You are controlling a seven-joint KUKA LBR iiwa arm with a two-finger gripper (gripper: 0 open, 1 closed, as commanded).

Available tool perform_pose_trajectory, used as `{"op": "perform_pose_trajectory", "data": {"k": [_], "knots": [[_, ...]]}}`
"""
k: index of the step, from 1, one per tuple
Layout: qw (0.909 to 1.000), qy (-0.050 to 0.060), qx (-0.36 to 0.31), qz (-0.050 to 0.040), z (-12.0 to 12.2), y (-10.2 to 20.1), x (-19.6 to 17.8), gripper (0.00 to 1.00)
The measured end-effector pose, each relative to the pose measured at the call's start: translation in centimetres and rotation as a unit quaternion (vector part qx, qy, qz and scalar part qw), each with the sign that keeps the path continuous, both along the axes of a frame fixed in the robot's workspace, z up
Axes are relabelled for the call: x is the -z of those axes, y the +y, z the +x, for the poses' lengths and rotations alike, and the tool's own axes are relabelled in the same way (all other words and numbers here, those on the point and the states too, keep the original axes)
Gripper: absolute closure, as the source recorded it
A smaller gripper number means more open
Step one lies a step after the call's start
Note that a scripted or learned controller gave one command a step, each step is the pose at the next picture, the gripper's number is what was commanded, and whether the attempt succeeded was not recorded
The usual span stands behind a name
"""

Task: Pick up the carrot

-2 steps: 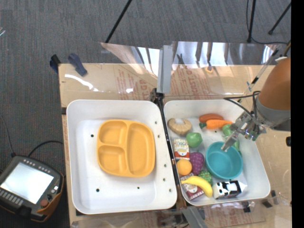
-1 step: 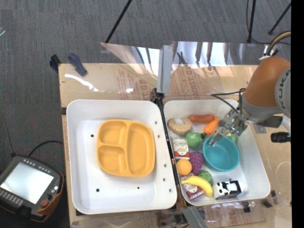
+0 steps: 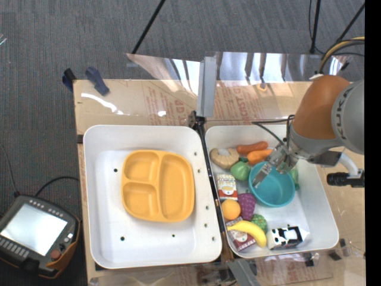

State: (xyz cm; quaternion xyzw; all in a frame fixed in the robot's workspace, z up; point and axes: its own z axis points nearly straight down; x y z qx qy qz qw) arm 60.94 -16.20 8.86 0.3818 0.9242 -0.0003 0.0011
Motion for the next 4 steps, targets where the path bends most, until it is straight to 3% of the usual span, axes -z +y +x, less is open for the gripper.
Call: {"op": "perform_pose_trajectory", "data": {"k": [1, 2, 3, 4], "knots": [[0.9999, -0.001, 0.013, 0.0004, 1.1, 4.0, 0.0, 0.0], [0.9901, -0.002, 0.14, -0.0068, 1.7, 4.2, -0.2, 0.0], [0.94, 0.008, 0.341, -0.0054, 3.0, 5.9, 0.3, 0.0], [0.9222, 0.0, 0.387, -0.0021, -2.2, 5.9, 0.1, 0.0]]}}
